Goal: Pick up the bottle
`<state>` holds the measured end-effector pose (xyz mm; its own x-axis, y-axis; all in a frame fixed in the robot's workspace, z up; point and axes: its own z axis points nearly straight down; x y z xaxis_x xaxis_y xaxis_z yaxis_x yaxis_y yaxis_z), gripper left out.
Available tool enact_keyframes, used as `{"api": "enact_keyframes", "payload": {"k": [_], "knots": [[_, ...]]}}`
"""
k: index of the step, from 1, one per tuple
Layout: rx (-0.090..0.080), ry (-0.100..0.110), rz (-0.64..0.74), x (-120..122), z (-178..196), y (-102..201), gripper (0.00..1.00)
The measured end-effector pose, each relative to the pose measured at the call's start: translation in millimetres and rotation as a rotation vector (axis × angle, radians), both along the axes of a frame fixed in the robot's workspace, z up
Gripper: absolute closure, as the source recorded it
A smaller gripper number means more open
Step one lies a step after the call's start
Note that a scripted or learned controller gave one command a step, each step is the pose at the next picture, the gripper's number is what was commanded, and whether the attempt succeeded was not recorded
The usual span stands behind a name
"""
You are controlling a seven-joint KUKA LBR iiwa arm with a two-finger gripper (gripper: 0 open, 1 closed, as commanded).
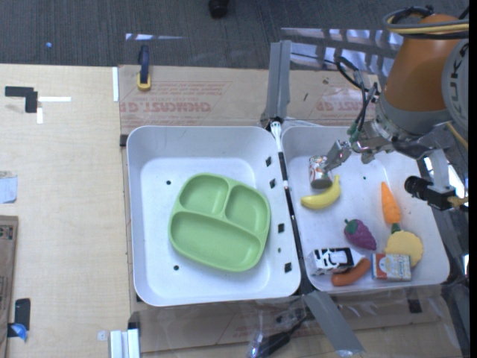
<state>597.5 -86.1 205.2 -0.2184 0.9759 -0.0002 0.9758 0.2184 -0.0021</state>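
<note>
The claw (pixel 339 155) hangs over the right bin's (pixel 440 263) far left part, just above a small silvery object (pixel 319 170) beside the banana (pixel 323 195). Whether that blurred object is the bottle, or is gripped, I cannot tell; the arm (pixel 425 66) is cut off at the right edge.

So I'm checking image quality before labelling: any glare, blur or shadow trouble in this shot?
Camera view: even overhead light; soft shadow under the green divided plate; the white plastic bins look bright but not blown out; small items by the gripper are soft and hard to identify; the grey-and-orange arm is cropped at the frame's right.
</note>
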Motion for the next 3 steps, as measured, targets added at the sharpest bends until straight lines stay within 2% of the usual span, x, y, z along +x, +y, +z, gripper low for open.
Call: {"api": "enact_keyframes", "payload": {"k": [1,2,3], "knots": [[0.001,0.001,-0.028,-67.9,-55.3,-22.0,0.0],[0.001,0.0,0.143,-91.3,-51.9,-56.1,0.0],[0.001,0.0,0.185,-83.0,-114.3,-30.4,0.0]]}}
